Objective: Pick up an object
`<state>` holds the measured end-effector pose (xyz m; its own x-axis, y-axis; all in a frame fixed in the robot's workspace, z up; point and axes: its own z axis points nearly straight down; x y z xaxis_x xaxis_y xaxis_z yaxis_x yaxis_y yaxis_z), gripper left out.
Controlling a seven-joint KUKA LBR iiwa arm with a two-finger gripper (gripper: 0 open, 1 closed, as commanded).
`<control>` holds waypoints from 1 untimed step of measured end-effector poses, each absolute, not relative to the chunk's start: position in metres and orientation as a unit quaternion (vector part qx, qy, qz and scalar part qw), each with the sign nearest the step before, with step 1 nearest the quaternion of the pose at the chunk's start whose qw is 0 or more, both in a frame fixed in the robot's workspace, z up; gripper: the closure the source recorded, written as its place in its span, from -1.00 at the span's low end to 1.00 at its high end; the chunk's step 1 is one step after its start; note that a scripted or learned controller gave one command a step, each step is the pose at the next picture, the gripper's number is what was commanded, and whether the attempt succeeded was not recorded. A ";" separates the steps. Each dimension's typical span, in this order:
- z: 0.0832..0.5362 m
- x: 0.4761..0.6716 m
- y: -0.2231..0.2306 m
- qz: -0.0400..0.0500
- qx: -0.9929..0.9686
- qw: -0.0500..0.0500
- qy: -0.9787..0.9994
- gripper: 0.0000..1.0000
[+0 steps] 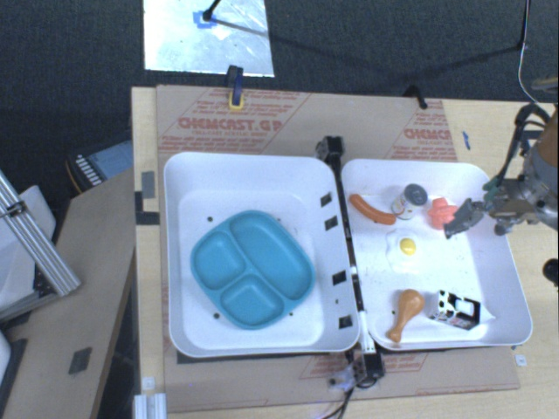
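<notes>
The right bin (498,260) holds an orange sausage (373,209), a small can (408,200), a pink block (441,210), a fried egg (405,247), a chicken drumstick (405,312) and a black-and-white carton (458,310). My gripper (463,218) hangs at the bin's right side, just right of the pink block, its dark finger pointing left and down toward it. Nothing shows between the fingers. The arm reaches in from the right edge.
The left bin (183,190) holds a blue divided plate (251,268). A black divider bar (343,234) runs between the bins. Cardboard sheeting lies under both, and an aluminium frame (35,251) stands at the far left.
</notes>
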<state>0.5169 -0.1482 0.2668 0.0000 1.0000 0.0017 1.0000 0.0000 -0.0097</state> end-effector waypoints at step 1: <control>0.273 0.519 -0.148 0.000 -0.706 -0.001 -0.708 -1.00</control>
<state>0.5190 -0.1477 0.2727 -0.0033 1.0000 -0.0005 1.0000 0.0033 0.0017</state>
